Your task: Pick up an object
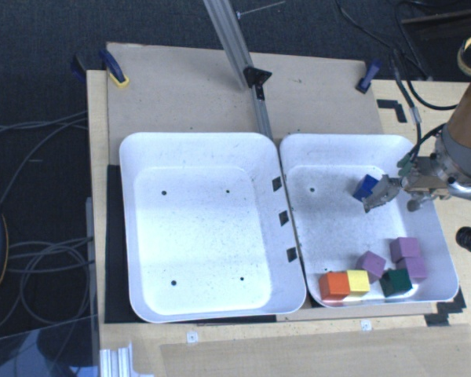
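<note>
In the right bin (337, 141), a small blue block (366, 185) lies near the middle, toward the back. My gripper (394, 202) reaches in from the right and hangs just right of this block. Its two grey fingers stand apart, one fingertip (374, 202) right beside the blue block's lower right edge. The block is outside the fingers, not between them. At the bin's front right corner sit an orange block (335, 283), a yellow block (358, 281), a dark green block (394, 282) and three purple blocks (406, 249).
The left bin (196, 141) adjoins the right one along a divider with black clips (282, 217). A slanted metal post (235, 42) rises from behind the bins. Blue clamps (114, 67) hold the board's back corners. Cables lie on the floor at left.
</note>
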{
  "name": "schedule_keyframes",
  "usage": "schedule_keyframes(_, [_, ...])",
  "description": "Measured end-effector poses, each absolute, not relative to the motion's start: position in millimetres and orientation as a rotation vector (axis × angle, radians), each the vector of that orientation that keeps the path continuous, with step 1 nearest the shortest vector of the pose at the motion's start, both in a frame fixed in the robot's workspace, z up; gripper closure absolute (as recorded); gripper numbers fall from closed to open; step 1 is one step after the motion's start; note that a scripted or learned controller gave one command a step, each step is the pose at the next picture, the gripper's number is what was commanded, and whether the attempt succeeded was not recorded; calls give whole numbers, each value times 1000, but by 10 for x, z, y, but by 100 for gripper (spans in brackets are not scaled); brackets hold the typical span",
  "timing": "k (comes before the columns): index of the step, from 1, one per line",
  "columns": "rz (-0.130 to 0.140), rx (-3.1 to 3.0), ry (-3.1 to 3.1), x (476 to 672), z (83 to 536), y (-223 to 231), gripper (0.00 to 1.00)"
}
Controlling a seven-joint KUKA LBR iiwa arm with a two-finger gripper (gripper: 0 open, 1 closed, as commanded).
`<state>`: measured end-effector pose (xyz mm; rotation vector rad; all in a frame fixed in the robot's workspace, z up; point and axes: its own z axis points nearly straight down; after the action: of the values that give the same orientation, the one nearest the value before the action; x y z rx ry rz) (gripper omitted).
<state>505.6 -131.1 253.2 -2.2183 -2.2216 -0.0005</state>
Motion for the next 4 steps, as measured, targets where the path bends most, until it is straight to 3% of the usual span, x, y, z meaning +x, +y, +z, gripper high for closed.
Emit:
schedule_keyframes(1, [-1, -2220, -2222, 5058, 2531, -1312, 0])
schedule_keyframes(4, [5, -2216, -2216, 4987, 964, -1239, 0])
